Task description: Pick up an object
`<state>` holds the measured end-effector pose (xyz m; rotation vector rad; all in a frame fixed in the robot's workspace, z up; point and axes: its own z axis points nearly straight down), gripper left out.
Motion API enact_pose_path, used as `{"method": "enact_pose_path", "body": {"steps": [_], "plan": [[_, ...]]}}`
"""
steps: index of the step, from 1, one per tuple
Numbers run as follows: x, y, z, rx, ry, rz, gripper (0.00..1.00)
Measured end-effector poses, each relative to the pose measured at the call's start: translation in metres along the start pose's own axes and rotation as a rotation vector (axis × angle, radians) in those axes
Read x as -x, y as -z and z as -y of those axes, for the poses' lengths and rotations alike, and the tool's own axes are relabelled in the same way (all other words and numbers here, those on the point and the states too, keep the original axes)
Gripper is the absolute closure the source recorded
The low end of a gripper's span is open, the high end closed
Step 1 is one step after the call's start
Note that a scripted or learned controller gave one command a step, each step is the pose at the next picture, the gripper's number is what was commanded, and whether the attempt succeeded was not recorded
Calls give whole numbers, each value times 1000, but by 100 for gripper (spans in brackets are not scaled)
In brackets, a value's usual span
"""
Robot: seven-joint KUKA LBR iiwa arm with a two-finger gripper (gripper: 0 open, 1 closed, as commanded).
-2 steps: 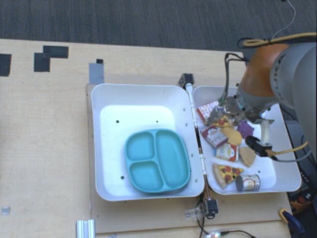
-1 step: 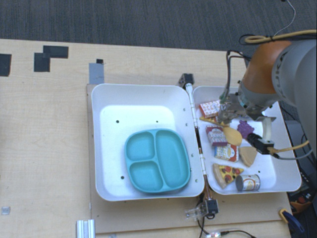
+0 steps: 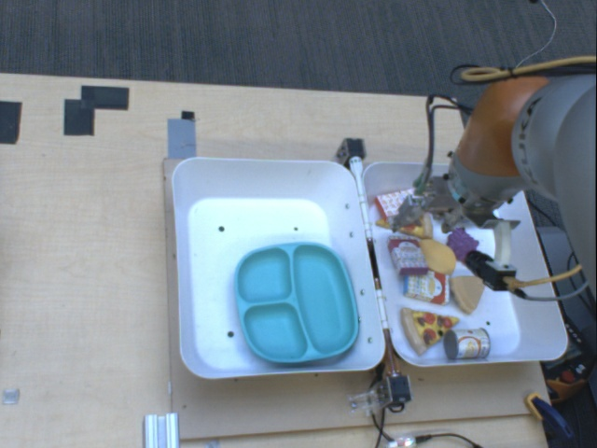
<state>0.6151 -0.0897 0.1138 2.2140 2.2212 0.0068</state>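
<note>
The right bin (image 3: 550, 343) holds several toy foods. Among them are a red and white packet (image 3: 392, 200), a dark red pouch (image 3: 407, 253), a yellow pear-shaped piece (image 3: 437, 254), a purple bunch (image 3: 462, 243), a red and yellow box (image 3: 426, 287), a tan wedge (image 3: 466, 293), a pizza slice (image 3: 424, 329) and a small can (image 3: 467, 344). My gripper (image 3: 417, 213) hangs low over the bin's upper left part, right above the packet and the yellow piece. The arm's grey body hides what lies under it.
The left bin (image 3: 201, 250) holds a blue three-part plate (image 3: 297, 301). A ridge (image 3: 368, 250) separates the two bins. A yellow cable (image 3: 546, 278) trails from the arm across the right bin's right side. A white upright piece (image 3: 504, 243) stands near the right wall.
</note>
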Motion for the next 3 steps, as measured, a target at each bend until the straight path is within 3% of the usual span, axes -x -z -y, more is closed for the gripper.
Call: {"method": "enact_pose_path", "body": {"steps": [1,2,3], "plan": [[5,-26,68,0,-2,1,0],[4,-15,66,6,0,1,100],[-31,72,112,-4,1,-2,100]]}}
